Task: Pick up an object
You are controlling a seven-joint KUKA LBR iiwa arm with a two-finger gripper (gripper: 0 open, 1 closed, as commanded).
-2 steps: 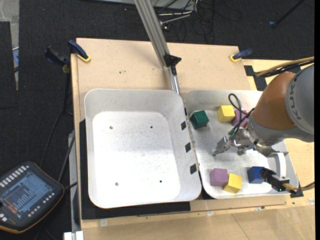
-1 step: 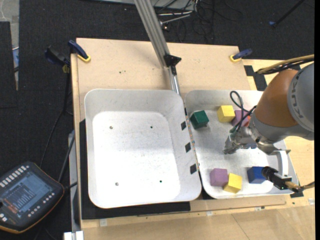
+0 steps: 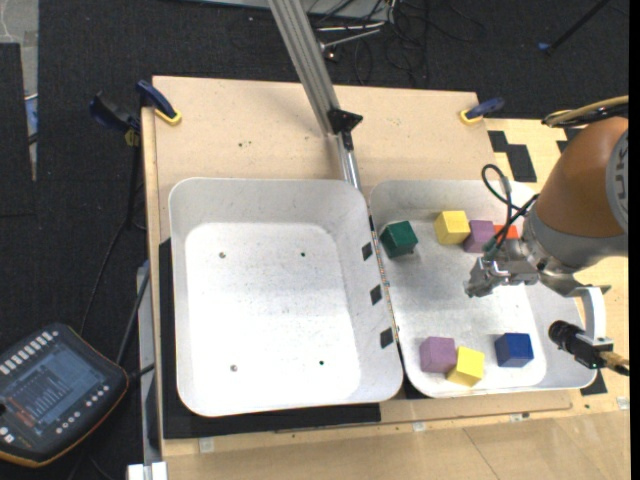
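The claw (image 3: 480,283) hangs over the right bin (image 3: 420,298); its opening cannot be determined. In that bin: 1 green cube (image 3: 399,237), 2 yellow cubes (image 3: 452,227), 2 purple cubes (image 3: 437,354), 1 blue cube (image 3: 514,349). The left bin (image 3: 265,293) adjoins it on the counter (image 3: 250,118).

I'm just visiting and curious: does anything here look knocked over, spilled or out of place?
Nothing stands out. The blocks all sit inside the right bin: green block, yellow block and a purple block near the top, another purple, yellow and a blue block below. The hand hovers between the groups.
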